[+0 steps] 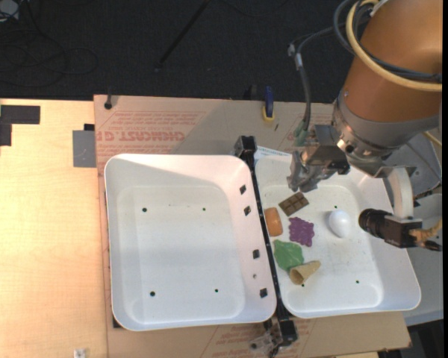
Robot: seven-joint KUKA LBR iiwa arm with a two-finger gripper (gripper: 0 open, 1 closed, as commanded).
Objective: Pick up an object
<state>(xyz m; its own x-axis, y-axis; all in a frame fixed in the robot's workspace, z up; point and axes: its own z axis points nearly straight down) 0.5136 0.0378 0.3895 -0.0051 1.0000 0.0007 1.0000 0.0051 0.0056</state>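
Observation:
My gripper (302, 176) hangs over the far left part of the right bin (388, 293), just above and behind a brown chocolate-bar piece (293, 203). Nothing shows in its grasp. Close by in that bin lie an orange bread-like piece (272, 221), a purple grape bunch (302, 230), a white egg (339, 222), a green leafy piece (288, 254) and a tan cone (305, 272).
The left bin (179, 304) sits beside the right one, with a black divider strip (255, 222) between them. Cardboard (172, 125) lies under both bins, and a wooden bench (37, 230) spreads to the left. The arm's orange-banded body (396, 43) looms over the right bin's far corner.

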